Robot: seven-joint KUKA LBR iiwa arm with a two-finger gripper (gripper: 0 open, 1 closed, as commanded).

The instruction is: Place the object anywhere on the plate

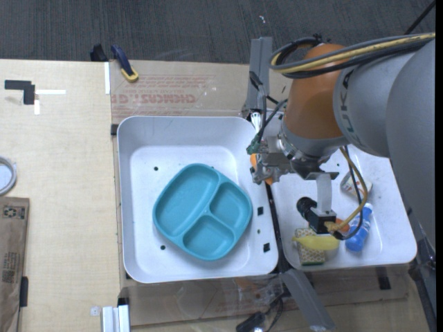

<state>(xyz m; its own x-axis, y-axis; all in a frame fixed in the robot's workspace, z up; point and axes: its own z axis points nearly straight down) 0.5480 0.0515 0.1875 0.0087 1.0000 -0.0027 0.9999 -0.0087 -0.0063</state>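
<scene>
Can't tell if the gripper (270,167) is open or closed from up here, so it could reach the blue plate (202,211) just beside it carrying nothing.

Single fixed camera above bench (55,185), slanting down — both bins (138,151) framed
</scene>
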